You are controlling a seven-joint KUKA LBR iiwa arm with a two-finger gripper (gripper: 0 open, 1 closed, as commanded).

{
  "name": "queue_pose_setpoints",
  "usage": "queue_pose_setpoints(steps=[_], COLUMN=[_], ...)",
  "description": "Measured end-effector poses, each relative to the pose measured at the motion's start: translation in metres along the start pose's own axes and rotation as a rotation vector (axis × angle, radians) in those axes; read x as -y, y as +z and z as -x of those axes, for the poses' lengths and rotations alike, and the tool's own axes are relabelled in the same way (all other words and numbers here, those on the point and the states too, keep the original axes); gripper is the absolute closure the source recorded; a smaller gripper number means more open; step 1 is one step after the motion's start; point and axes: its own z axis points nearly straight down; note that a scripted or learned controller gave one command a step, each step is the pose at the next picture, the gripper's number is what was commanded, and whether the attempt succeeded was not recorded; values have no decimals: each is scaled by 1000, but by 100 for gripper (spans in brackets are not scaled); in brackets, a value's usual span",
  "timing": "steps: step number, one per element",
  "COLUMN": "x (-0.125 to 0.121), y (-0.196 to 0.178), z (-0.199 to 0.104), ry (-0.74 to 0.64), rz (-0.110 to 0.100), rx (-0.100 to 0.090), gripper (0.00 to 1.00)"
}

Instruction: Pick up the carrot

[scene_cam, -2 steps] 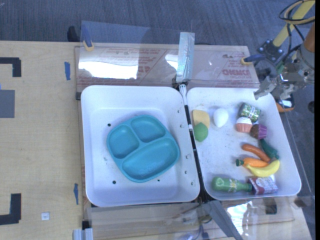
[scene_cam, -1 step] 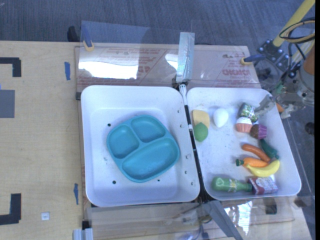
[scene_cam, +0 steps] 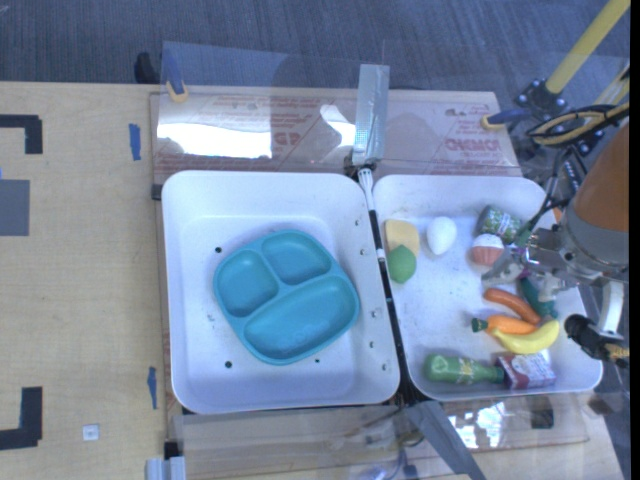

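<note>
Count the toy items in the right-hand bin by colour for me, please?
Orange: 2, two carrots
Yellow: 2, banana and cheese wedge
Green: 3, round green fruit, bottle, can
White: 1, egg
Red or pink: 2, small carton, pinkish fruit
Total: 10

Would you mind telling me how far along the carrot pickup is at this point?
Approach looks done: the gripper hovers over the right bin, close above the carrot. Nothing looks lifted; the carrot lies on the bin floor beside the banana. Grasping and lifting remain.
</note>
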Motion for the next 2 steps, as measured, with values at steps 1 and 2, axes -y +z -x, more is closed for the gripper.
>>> queue_pose_setpoints(steps=[1, 2], x=[37, 35], y=[44, 33], z=[11, 16], ry=[-140, -134], rz=[33, 39], rx=[-2, 7], gripper=[0, 100])
